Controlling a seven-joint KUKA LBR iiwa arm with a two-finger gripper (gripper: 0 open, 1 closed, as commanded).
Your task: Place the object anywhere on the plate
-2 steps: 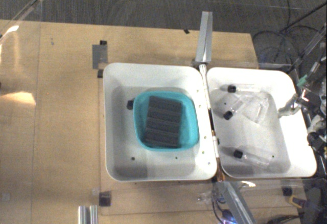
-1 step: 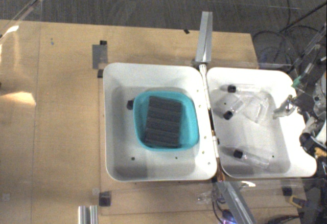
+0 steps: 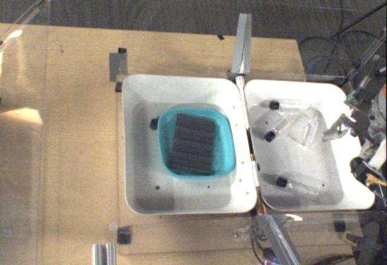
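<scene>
Seemingly the gripper point(image 3: 338, 129) is poised at the right edge of the right bin point(image 3: 326, 200), about halfway along that edge; whether its jaws are open or closed cannot be told, and nothing is seen held between them. Clear vials with black caps lie in that bin: one point(image 3: 283, 104) near the far edge, one point(image 3: 277, 129) towards the left wall, and one point(image 3: 297, 185) near the front edge. They are judged light, stiff, slippery and possibly fragile, and apt to roll. A hold across the middle of a vial's body, at right angles to its length, is judged the safest. In the left bin point(image 3: 136, 137), the teal plate point(image 3: 225, 143) sits at the centre, and a dark ribbed block point(image 3: 192, 143) is already lying on it.
</scene>
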